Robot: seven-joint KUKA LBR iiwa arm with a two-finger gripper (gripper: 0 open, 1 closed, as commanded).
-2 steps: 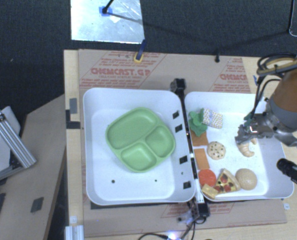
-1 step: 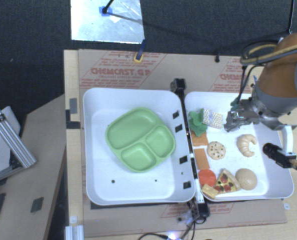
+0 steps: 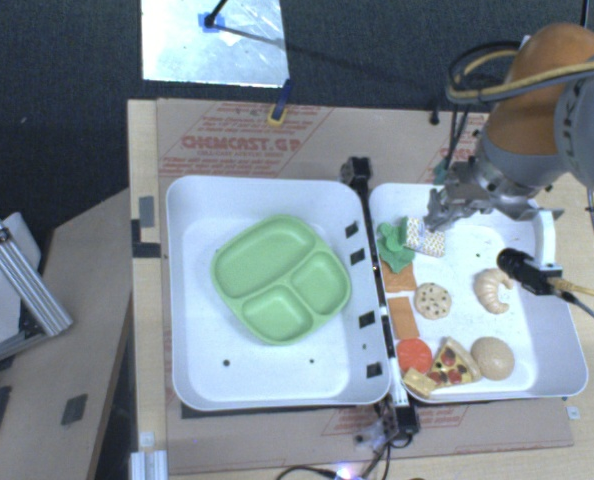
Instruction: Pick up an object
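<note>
My gripper (image 3: 439, 216) hangs low over the back left part of the right bin (image 3: 569, 360). Its tip is just above a small white speckled block (image 3: 426, 239), which lies beside a green lettuce leaf (image 3: 394, 247). I cannot tell whether the tip touches the block. Further forward in this bin lie a cookie (image 3: 432, 300), a croissant (image 3: 493, 289), a bread roll (image 3: 492, 356), a pizza slice (image 3: 450, 365), a red tomato slice (image 3: 413, 353) and an orange strip (image 3: 403, 317).
The left bin (image 3: 192, 373) holds a green divided plate (image 3: 280, 278). A black-clipped divider wall (image 3: 372, 278) runs between the bins. The arm's orange band (image 3: 547, 78) stands over the right bin's back right corner.
</note>
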